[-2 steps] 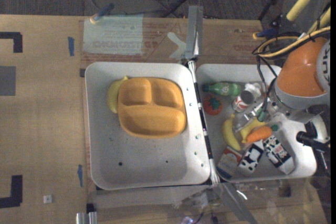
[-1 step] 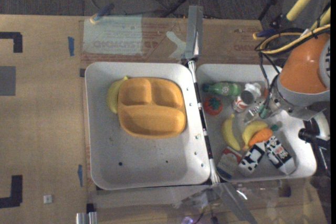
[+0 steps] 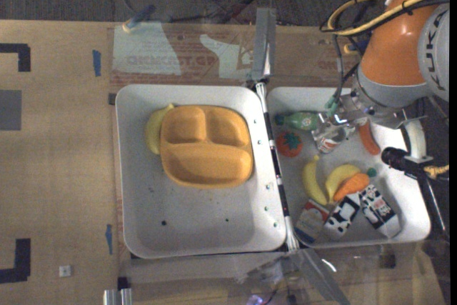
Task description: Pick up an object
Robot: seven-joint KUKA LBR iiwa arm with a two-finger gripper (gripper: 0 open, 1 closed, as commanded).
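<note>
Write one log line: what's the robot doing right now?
gripper: over right bin, near green bottle | hold: unclear | orange divided tray: left bin

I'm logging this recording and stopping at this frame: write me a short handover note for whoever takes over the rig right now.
Gripper: low over the back of the right bin, above the green bottle and the orange tomato-like toy. I cannot tell how it is set, and nothing shows as held.
Things: the right bin also has two bananas, a carrot and two black-and-white cartons. The left bin holds an orange divided tray with a yellow item tucked at its left edge.
Done: no pick visible.
Left: grasp and lift one object.
</note>
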